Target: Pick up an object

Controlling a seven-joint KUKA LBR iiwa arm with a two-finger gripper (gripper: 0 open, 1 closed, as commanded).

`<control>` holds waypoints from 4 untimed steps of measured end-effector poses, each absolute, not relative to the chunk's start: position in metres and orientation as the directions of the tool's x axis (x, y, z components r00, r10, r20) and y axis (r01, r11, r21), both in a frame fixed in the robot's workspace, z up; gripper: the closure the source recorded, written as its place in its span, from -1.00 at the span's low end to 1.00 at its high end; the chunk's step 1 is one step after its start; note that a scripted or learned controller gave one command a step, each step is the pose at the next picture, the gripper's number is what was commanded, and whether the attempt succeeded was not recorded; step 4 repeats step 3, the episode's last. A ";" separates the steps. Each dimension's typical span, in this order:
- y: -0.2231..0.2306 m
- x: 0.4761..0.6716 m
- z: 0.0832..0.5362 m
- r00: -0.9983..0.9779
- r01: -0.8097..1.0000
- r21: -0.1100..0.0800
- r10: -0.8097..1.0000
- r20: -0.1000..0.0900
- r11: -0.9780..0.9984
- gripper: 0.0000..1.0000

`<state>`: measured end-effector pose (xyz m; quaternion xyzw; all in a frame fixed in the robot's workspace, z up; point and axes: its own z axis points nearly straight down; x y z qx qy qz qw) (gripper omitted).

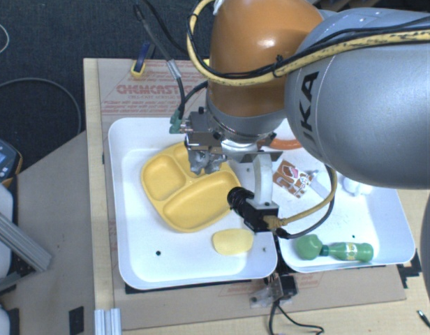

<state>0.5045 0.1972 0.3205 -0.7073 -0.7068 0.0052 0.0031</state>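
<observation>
The gripper [206, 160] stands low over the left bin [128, 208], at the upper rim of a yellow divided plate [187, 190]. Its metal end appears to meet the plate's rear edge, close to the ridge between the plate's compartments. The wrist housing covers the tips, so it cannot be told whether the gripper is released, clenched, or grasping anything; no object is seen between them.

The yellow divided plate lies in the middle of the left bin, tilted on the diagonal, its smaller compartments toward the upper left and the large compartment toward the lower right. A black cable fitting [244, 208] on the arm hangs over the plate's right edge. Just below the plate, apart from it, lies a small pale yellow oval piece [233, 241], near the bin's front wall.

In the right bin [400, 218] a green bottle [334, 249] lies on its side near the front wall. A small brown and white packet [292, 177] lies further back, beside the arm. An orange item [288, 144] shows partly beneath the arm; its kind cannot be determined.

The arm's orange band [260, 44] and grey link [375, 96] cover the upper right of the bench.
</observation>
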 end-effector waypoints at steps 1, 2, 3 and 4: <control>0.096 0.489 0.231 0.012 1.000 -0.012 1.000 -0.005 -0.012 1.00; 0.078 0.534 0.196 0.003 1.000 0.000 1.000 -0.002 -0.003 1.00; 0.080 0.533 0.209 0.001 1.000 0.003 1.000 0.000 -0.001 1.00; 0.080 0.533 0.209 0.001 1.000 0.003 1.000 0.000 -0.001 1.00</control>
